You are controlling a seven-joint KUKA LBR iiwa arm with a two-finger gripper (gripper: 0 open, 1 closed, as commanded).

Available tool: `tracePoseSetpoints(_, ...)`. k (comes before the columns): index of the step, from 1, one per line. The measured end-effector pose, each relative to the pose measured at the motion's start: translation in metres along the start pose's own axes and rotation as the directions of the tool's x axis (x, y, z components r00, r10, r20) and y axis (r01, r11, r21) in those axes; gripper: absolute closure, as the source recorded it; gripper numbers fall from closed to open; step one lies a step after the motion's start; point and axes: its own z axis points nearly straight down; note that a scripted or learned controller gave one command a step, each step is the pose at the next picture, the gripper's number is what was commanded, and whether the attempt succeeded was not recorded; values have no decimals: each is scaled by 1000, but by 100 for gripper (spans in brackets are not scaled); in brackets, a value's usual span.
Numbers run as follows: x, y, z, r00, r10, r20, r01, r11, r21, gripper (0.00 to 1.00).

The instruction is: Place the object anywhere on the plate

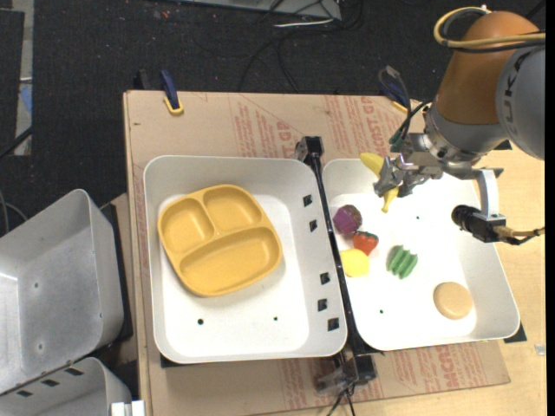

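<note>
Banana, yellow, lying in the right bin well right of the plate, partly under the gripper. Fingers apparently around it, though too hidden to tell how far closed. Probably the grasp step. Next: confirm the hold, lift, carry left over the divider, lower onto the plate. Purple, red, green, tan toys nearby.

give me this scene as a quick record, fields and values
plate: yellow three-compartment plastic plate in left white bin
right white bin holds: purple round toy, red toy, yellow block, green ridged toy, tan disc, yellow banana toy
gripper: over right bin's far end, at banana
</note>
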Motion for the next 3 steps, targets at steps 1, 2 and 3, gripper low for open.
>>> tracePoseSetpoints(1, 45, 4, -4, 1000, 0, 0, 0, 1000, 0, 100)
tracePoseSetpoints(2, 108, 19, -3, 1000, -1, 0, 1, 1000, -1, 100)
tracePoseSetpoints(3, 158, 27, 7, 1000, 0, 1, 0, 1000, 0, 100)
